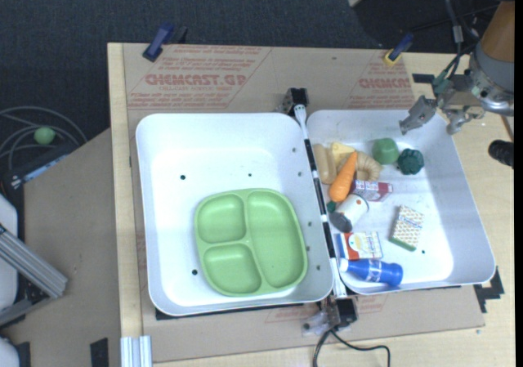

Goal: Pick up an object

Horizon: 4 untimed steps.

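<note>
The right bin (466, 194) holds a loose heap of small objects. An orange carrot (343, 177) lies slanted near the bin's left wall, with beige food pieces (331, 158) beside it. A light green ball (385, 149) and a dark green broccoli piece (410, 161) sit near the back. My gripper (433, 118) hangs over the bin's back right corner, just above and to the right of the green ball. Its fingers (414, 115) are spread open with nothing between them.
A green divided plate (248, 240) lies in the left bin (163, 194). The right bin also holds a red-and-white tube (373, 189), a patterned block (407, 226), a blue bottle (377, 273) and a small white-and-dark piece (351, 212). Clamps sit between the bins.
</note>
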Each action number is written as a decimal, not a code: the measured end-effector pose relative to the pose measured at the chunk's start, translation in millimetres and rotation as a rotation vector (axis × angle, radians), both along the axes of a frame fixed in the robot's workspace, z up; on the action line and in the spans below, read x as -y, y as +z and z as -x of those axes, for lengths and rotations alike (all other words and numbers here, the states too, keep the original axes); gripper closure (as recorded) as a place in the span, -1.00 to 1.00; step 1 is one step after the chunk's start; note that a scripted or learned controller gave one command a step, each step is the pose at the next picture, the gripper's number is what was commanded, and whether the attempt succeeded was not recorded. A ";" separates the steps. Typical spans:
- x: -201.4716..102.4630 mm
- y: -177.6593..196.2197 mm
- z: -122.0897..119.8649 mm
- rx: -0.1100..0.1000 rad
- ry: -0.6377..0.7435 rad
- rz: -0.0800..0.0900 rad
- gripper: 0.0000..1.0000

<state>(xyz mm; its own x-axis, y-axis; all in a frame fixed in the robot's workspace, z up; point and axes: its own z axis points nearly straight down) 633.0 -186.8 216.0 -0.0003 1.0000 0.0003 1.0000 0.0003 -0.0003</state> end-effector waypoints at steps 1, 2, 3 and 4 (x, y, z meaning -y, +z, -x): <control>-15.8 -132.8 -8.7 -0.003 0.000 -0.001 -1.00; 17.7 -130.6 -28.7 0.001 0.001 0.001 -1.00; -46.5 -130.8 -34.1 0.000 0.002 -0.002 -1.00; -45.4 -120.3 -34.3 0.001 0.002 0.001 1.00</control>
